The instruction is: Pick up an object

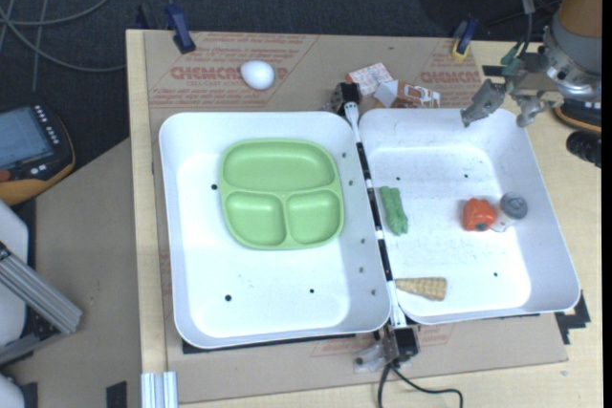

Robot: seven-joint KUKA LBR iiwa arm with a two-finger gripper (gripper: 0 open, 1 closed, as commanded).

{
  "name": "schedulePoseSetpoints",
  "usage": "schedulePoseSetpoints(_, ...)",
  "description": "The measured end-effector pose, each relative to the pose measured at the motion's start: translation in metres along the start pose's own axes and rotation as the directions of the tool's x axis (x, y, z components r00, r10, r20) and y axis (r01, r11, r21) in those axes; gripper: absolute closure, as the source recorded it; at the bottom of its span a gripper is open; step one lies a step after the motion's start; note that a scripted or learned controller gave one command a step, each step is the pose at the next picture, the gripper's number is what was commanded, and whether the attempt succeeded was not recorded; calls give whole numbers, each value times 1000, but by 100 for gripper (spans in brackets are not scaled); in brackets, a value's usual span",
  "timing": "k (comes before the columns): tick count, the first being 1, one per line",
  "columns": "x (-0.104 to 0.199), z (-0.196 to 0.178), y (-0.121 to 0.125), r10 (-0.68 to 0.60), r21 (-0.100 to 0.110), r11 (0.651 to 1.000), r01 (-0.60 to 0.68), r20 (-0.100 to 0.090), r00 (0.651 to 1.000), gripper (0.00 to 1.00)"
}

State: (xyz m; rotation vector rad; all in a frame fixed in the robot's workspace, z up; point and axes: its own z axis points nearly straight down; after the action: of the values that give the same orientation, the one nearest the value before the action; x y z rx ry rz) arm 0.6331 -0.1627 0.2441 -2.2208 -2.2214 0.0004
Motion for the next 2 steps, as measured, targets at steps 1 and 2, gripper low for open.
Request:
schedulePoseSetpoints(1, -61, 118, 29, 0, 1, 1000, 0, 0, 1000, 0)
schedulePoseSetpoints(2, -47, 160, -26, 0, 1, 1000, 0, -1, 1000, 0)
